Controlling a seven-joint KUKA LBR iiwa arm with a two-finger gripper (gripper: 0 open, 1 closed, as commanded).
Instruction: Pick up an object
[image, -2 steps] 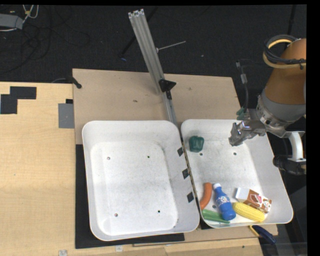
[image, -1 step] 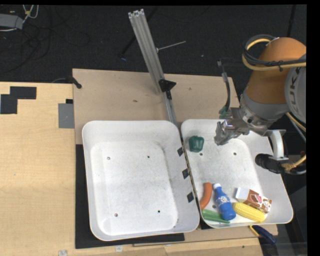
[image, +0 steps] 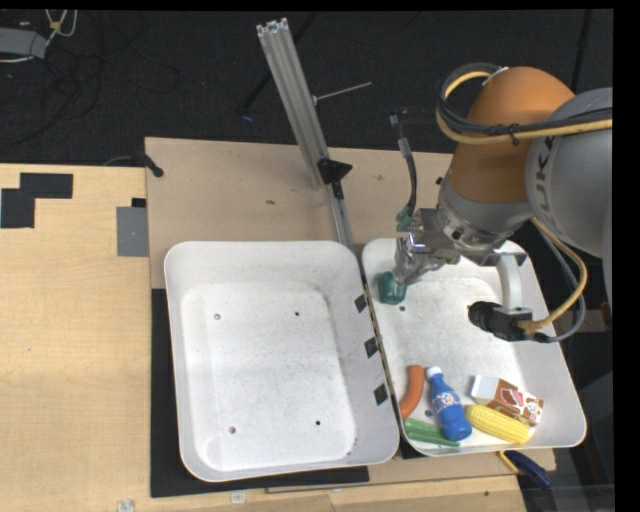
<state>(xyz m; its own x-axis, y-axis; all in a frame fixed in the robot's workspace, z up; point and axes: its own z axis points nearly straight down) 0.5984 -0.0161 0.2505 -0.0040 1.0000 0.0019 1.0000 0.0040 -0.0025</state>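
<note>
The hand (image: 405, 268) hung at the right bin's (image: 565, 400) ten o'clock, a small teal object (image: 389, 290) seemingly pinched between its fingers; it looked light, rigid, best gripped across its middle

End effector (image: 402, 272) w/ teal object (image: 389, 290)

Fixed overhead camera, slanted down, both bins (image: 200, 300)

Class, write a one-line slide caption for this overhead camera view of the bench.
KUKA arm's gripper poised at a teal object in the right bin, toy food clustered near its front edge.
</note>
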